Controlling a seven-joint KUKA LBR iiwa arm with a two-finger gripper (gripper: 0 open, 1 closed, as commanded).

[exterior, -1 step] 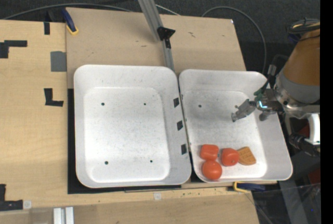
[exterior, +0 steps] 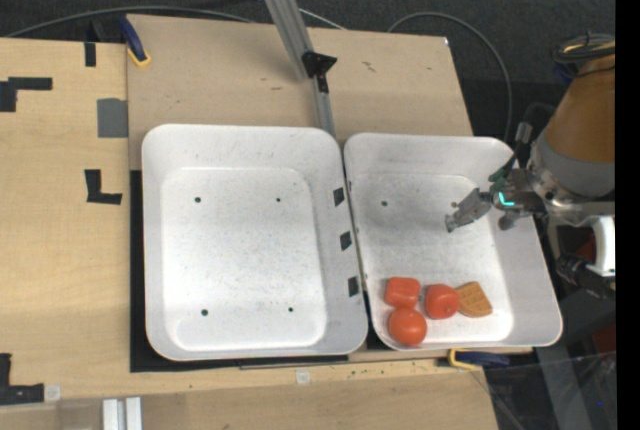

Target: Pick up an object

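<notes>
Three red rounded objects lie at the front of the right bin [exterior: 520,263]: one [exterior: 402,291], a second [exterior: 441,300] and a third [exterior: 407,326] nearest the front rim. An orange-brown piece [exterior: 474,299] lies just right of them. My gripper [exterior: 462,215] hangs over the right half of that bin, behind the objects and apart from them, with nothing seen between its fingers. The arm's orange band [exterior: 590,118] sits at the right edge.
The left bin [exterior: 240,238] stands beside the right one. A grey metal pole [exterior: 285,3] slants down from the top to the bins' shared back corner. Black tape marks sit on the wooden bench at the left.
</notes>
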